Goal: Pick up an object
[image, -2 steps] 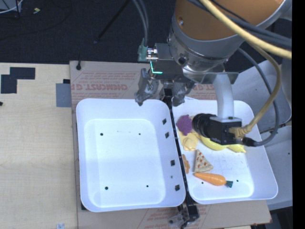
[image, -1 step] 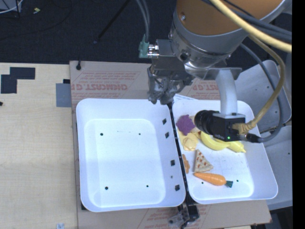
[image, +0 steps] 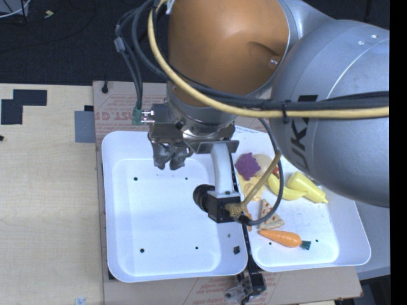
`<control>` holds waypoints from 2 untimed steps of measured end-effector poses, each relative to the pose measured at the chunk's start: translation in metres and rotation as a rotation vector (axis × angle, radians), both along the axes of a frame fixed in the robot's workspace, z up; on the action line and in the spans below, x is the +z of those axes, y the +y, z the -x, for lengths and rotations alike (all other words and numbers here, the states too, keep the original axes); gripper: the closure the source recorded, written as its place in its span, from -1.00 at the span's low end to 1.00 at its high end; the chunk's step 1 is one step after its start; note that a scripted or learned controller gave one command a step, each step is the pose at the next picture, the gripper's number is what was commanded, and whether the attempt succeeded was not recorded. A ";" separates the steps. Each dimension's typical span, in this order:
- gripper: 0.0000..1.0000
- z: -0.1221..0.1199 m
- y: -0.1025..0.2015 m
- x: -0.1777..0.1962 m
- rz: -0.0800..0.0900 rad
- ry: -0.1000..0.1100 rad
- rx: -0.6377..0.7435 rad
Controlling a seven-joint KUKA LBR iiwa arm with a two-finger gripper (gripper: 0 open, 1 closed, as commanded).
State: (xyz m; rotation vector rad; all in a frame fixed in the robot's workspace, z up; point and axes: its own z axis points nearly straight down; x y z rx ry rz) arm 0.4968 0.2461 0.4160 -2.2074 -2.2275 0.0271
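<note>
My gripper (image: pixel 170 160) hangs over the far part of the left bin (image: pixel 116 208), close above its white floor. Its dark fingers stand close together and I see nothing between them. The objects lie in the right bin (image: pixel 353 250): a purple lump (image: pixel 248 165) at the far left, a yellow banana-like piece (image: pixel 300 187) in the middle, an orange carrot with a green end (image: pixel 282 237) near the front, and some tan pieces (image: pixel 269 213) beside the divider. The arm's big grey and orange body hides the right bin's far part.
A white post with a black fitting and a yellow-black cable (image: pixel 217 199) hangs over the divider between the bins. Wooden bench top (image: pixel 44 189) lies to the left of the bins. A black clamp (image: pixel 247 290) sits at the front edge.
</note>
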 end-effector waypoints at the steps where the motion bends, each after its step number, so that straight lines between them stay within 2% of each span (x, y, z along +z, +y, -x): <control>1: 1.00 0.022 -0.003 0.125 -0.013 -0.024 -0.005; 2: 1.00 -0.028 -0.004 -0.067 0.002 0.001 -0.011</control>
